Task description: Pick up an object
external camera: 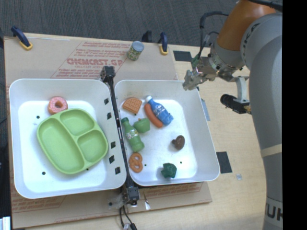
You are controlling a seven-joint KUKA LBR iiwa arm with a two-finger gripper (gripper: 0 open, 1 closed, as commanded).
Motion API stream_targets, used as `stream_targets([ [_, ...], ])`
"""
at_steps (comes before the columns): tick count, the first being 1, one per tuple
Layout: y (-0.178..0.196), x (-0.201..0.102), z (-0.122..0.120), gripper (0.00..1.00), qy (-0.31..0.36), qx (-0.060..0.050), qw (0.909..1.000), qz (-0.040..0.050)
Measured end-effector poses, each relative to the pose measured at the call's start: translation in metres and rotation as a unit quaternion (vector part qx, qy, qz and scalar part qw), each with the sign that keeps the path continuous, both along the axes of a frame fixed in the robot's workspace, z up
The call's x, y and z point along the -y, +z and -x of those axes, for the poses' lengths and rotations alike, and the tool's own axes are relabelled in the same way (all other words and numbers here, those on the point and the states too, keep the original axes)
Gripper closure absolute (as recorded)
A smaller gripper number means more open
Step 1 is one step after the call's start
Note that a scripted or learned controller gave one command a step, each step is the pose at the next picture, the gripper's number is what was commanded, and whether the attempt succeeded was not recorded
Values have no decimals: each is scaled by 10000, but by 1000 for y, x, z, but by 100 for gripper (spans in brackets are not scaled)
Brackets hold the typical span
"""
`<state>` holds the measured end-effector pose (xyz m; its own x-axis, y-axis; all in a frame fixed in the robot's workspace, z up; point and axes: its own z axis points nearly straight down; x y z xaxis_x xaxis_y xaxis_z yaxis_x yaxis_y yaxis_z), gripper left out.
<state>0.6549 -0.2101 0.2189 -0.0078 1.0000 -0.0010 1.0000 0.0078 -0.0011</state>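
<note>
Arm body: a broad, smooth, pale grey cylindrical arm link (pixel 266 95) made up most of the robot, rounded at its edges.
Band: a glossy orange curved band (pixel 237 20) sat just above the gripper, between the grey link and the wrist.
Wrist: a short grey metal wrist section (pixel 225 61) joined the band to the tool.
Gripper: a small grey metal two-finger gripper (pixel 190 80) looked blocky and dull, with a green fleck just above it.
Cables: thin black cables (pixel 207 25) looped above the gripper beside the orange band.
Marking: part of dark lettering (pixel 273 213) showed far below the gripper on the grey casing.
Side fitting: a black rounded fitting (pixel 235 102) stuck out from the grey link, near the gripper.
</note>
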Motion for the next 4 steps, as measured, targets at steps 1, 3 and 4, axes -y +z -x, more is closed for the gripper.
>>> stream_targets([
  [1,35,2,124,100,-18,0,10000,-5],
  [3,-100,0,135,0,-6,-27,10000,-14],
  [4,-87,1,133,100,16,-9,10000,0],
])
